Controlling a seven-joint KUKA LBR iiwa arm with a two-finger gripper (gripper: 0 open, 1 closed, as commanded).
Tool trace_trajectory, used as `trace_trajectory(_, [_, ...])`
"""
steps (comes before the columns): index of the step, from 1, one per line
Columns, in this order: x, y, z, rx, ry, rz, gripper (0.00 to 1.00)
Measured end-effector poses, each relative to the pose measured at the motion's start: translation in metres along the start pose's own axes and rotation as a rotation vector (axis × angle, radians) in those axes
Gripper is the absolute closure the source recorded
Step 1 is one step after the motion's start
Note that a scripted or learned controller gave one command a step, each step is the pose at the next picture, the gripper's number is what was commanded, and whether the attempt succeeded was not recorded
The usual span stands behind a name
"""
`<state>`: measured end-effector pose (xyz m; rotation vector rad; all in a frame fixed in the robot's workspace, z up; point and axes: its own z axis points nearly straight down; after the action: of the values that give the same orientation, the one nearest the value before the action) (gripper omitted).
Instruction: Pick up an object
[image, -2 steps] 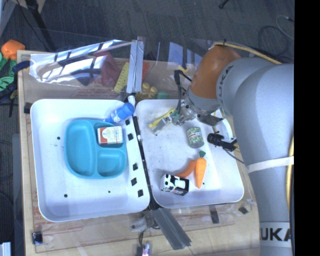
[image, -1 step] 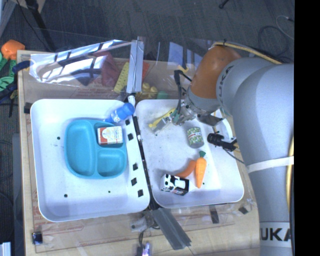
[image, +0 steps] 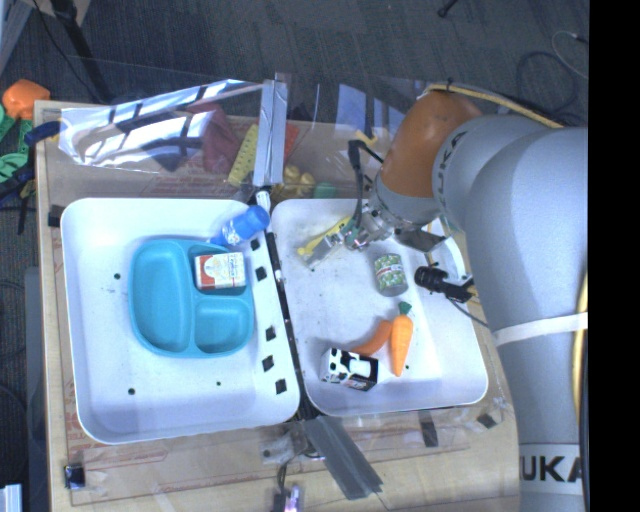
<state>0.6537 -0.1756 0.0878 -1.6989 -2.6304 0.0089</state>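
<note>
Objects for picking: the right bin holds a yellow-green elongated item near its far edge, a small green-labelled can toward its right side, two carrots lying touching each other near its near edge, and a black-and-white cow toy just beside them at the near edge.
Left bin: carries a blue divided tray with a red-and-white carton in its far-right compartment; a blue bottle lies at the far-right corner of this bin.
Arm: the grey arm with its orange band reaches in over the far-right corner of the right bin.
Gripper: low over the far edge of the right bin, at the right end of the yellow-green item.
Jaws: whether open or closed cannot be told; the wrist hardware hides them, and no object is seen between them.
Likely target: the yellow-green item, judged from its closeness to the gripper.
Risk 1: the item lies close to the bin's far wall, so one jaw may strike the wall or the floor and stop short of a grasp.
Risk 2: a grip at the very end of a long thin item may let it pivot and slip out on lifting.
Risk 3: the can stands near; a sideways correction could knock it over.
</note>
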Motion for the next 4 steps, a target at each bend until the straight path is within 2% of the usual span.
trace_trajectory(4, [0.0, 0.0, 0.0, 0.0, 0.0, 0.0, 0.0])
